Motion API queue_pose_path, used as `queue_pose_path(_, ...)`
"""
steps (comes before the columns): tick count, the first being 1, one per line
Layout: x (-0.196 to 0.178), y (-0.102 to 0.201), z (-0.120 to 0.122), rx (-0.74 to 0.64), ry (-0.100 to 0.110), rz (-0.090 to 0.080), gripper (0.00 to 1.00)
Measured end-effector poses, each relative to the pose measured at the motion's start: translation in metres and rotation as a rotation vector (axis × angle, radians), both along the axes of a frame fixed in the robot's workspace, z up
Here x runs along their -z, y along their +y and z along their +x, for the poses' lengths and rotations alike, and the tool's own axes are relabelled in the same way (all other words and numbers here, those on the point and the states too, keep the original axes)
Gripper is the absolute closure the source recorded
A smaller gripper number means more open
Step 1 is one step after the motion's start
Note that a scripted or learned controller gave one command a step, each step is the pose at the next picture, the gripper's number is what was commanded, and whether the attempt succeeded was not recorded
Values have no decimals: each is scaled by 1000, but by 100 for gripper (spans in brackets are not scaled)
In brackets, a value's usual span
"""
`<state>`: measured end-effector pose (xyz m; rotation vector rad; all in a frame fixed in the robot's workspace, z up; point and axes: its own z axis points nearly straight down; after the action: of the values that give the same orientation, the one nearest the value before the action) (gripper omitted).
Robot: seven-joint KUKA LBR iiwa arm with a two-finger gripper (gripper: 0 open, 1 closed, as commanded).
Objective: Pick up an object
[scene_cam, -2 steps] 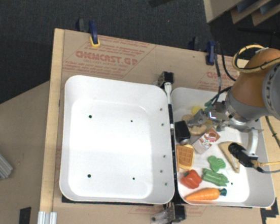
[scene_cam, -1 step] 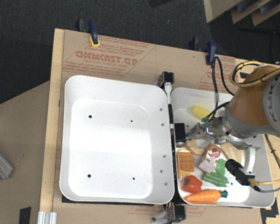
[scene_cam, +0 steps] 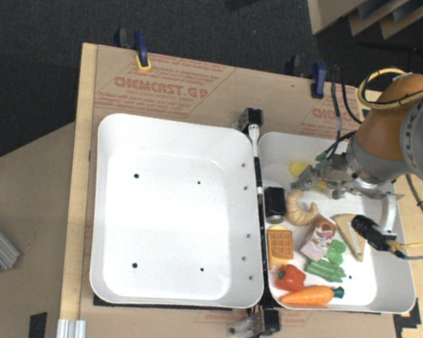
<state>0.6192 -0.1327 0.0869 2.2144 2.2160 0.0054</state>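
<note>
Croissant [scene_cam: 301, 209] lies in the right bin [scene_cam: 392, 292], among toy foods including a carrot [scene_cam: 308, 295] and waffle [scene_cam: 280, 244]. Gripper [scene_cam: 326, 179] hovers just above it; its opening I cannot tell. Approach step, I judge: next, descend and close.

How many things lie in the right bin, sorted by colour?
Counting what the arm leaves visible in the right bin:
Orange: 2, carrot, waffle
Red: 1, tomato
Green: 1, green vegetable
Tan: 1, croissant
Yellow: 1, yellow piece
Black: 1, black block
Total: 7
</note>
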Motion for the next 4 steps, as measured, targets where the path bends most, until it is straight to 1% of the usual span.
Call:
queue_pose_path(1,-9,2,-3,0,5,3,100)
queue_pose_path(2,1,5,-47,3,7,4,100)
queue_pose_path(3,-9,5,-45,2,5,2,100)
queue_pose_path(4,2,-69,-21,6,6,-1,100)
